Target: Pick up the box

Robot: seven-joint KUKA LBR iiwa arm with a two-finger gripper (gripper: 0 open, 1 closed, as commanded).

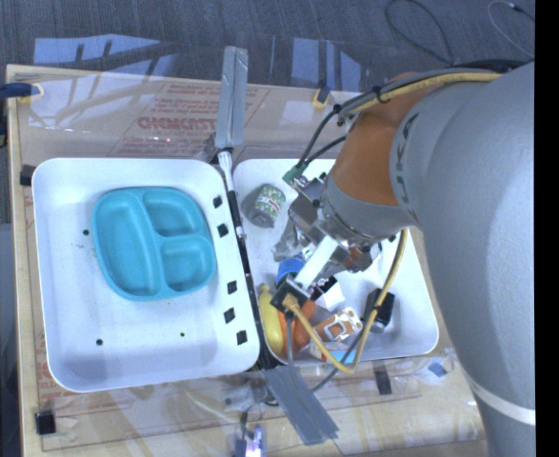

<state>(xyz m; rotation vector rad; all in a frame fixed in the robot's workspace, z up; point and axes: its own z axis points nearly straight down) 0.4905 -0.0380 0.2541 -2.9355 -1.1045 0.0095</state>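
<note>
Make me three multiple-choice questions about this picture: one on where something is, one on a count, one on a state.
1. The small green-labelled metal can lies: A on the carpet; B in the right white bin; C on the cardboard.
2. The turquoise plastic divided plate has how many compartments? A two; B three; C five.
3. That plate lies: A face up; B upside down; C on edge.
Answers: B, white walls surround it; B, one large hollow, two small; A, its hollows show.
</note>
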